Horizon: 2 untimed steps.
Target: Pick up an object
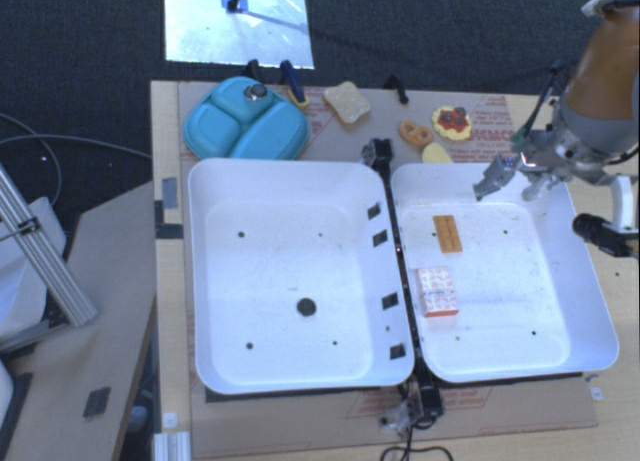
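Note:
In the right bin [560,339] lie two things: a small orange bar [447,233] near the middle-left and a pink-and-white patterned box [436,291] just below it. A small dark disc [306,306] rests in the left bin [230,249]. My gripper [515,181] hangs over the right bin's far edge, up and to the right of the orange bar. Its two fingers stand apart with nothing between them.
Behind the bins on the board sit a blue lidded container [245,121], a toast slice [347,102], a pretzel [414,132], a red-topped tart [452,121] and a yellow piece [436,154]. A black divider [395,249] with clips runs between the bins.

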Each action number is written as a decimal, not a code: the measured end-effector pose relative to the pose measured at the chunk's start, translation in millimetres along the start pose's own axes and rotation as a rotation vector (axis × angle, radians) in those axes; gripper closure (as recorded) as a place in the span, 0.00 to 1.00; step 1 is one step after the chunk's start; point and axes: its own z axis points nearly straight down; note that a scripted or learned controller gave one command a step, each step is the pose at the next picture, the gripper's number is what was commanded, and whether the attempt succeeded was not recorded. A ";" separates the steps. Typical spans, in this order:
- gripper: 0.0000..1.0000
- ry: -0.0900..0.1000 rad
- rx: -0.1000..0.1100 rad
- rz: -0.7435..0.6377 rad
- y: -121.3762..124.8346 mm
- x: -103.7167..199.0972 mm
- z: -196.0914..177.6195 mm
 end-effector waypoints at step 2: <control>1.00 0.000 -0.003 -0.002 4.3 17.2 104.2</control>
